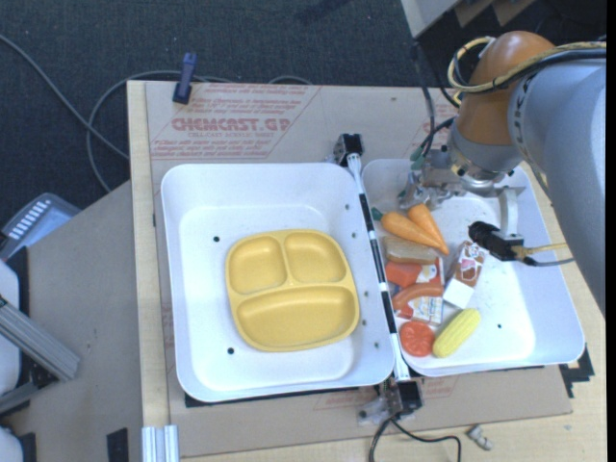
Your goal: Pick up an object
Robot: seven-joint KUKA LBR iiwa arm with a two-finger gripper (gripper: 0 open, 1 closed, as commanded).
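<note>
Camera view gives us a slanted look down on the desk [241, 114], where two shallow white plastic bins sit side by side. In the left bin [192, 200] lies a yellow three-compartment plastic tray [292, 289]. The right bin [549, 316] holds a cluster of toy food pushed against its left wall: a pointed orange plastic carrot [416, 226] at the top, a tan bread-like piece just below it, a flat round red tomato slice [416, 339] near the bottom, and a small yellow corn cob [457, 332] touching the slice's right side.

Our end effector [430, 187] hangs over the upper left of the right bin, just above the carrot's thick end. We cannot tell how it is set, since the wrist hides it from above, and we see nothing carried in it.

We judge the carrot the nearest candidate. It looks light, rigid and smooth, so it may slip or roll under pressure. We would take it across its thick middle, perpendicular to its length, not at the tapered tip. The corn cob, lying more apart, looks easier to isolate.
</note>
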